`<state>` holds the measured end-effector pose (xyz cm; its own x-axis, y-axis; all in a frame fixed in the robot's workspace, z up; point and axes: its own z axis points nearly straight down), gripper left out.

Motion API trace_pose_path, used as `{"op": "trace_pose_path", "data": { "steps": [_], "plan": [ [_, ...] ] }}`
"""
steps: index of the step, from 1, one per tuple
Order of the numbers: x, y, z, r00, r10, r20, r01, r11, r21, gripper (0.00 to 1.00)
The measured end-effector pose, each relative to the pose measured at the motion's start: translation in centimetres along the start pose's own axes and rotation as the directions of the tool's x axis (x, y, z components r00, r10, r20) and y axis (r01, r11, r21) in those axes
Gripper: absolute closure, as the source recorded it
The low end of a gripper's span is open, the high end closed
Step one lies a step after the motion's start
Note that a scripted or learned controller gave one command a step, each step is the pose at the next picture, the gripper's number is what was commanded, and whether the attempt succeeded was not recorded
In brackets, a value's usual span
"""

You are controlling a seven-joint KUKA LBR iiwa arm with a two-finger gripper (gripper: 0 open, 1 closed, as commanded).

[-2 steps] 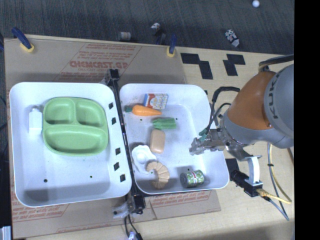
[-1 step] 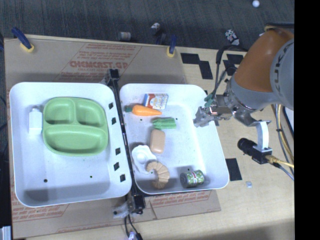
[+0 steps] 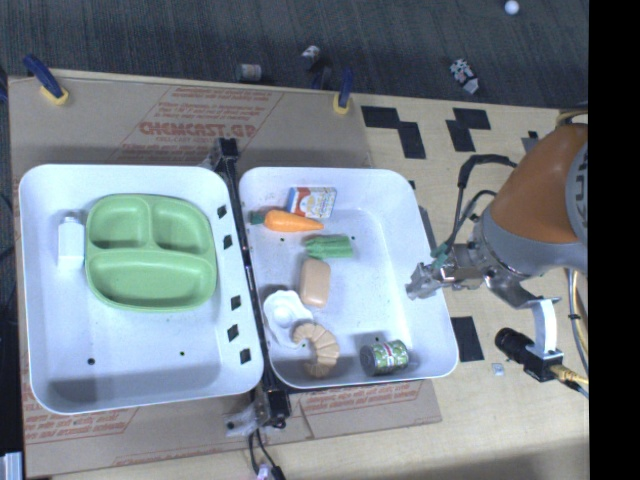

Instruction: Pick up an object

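The right bin (image 3: pixel 395 193) holds several toy foods: a small box (image 3: pixel 312 201), an orange carrot (image 3: pixel 292 222), a green pod (image 3: pixel 328 246), a tan bread piece (image 3: pixel 315 282), a white item (image 3: pixel 282 313), a croissant (image 3: pixel 321 348) and a green can (image 3: pixel 384 356). My gripper (image 3: pixel 424 281) hangs over the right rim of that bin, apart from all of them, with nothing visible between its fingers. The grey arm with its orange band (image 3: pixel 545 193) comes in from the right.
The left bin (image 3: pixel 40 268) holds a green divided tray (image 3: pixel 152 251) and a white bottle (image 3: pixel 69 242) at its left wall. A black clip (image 3: pixel 227 150) joins the bins at the back. Cardboard lies under both bins.
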<state>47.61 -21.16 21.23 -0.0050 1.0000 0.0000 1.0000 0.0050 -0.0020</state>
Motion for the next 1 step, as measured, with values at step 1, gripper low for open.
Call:
{"op": "trace_pose_path", "data": {
  "steps": [1],
  "plan": [
    [6.09,0.13,-0.99,1.000,-0.003,-0.001,0.003,1.000,-0.001,1.00]
  ]
}}
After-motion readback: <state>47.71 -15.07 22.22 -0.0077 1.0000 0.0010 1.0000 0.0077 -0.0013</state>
